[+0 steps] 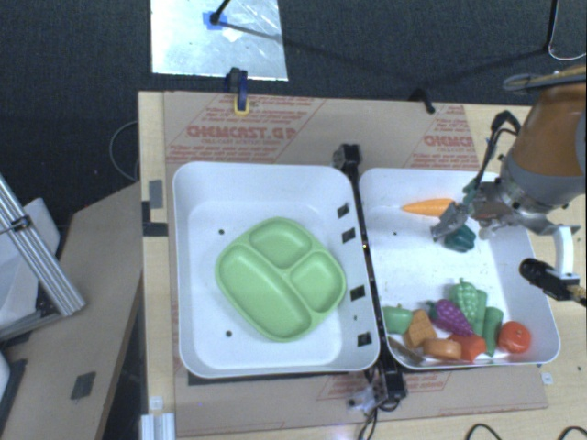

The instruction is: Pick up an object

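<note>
Toy veg pile (454, 324), pincer (456, 232) tips unclear

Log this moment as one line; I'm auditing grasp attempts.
arm: over right bin | gripper: low by teal object, beside carrot | grasp: unconfirmed | left bin: green tray
</note>
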Robot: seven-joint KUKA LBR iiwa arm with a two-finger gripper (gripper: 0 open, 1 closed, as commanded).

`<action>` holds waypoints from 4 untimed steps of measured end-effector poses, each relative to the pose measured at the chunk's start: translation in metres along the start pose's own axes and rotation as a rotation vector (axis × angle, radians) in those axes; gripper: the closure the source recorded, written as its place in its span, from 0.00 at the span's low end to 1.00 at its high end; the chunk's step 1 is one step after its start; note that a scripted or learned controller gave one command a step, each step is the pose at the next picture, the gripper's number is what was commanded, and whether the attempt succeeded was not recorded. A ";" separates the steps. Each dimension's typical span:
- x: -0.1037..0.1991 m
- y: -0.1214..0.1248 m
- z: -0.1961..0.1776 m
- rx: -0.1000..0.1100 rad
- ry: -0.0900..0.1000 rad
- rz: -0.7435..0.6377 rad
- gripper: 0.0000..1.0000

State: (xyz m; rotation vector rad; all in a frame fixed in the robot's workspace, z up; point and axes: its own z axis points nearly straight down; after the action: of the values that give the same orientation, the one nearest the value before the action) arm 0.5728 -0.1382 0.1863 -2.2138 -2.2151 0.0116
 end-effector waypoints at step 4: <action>-0.003 0.011 0.090 -0.016 -0.002 0.000 1.00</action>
State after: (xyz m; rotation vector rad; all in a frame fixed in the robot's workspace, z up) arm 0.5830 -0.1413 0.0956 -2.2225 -2.2244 -0.0030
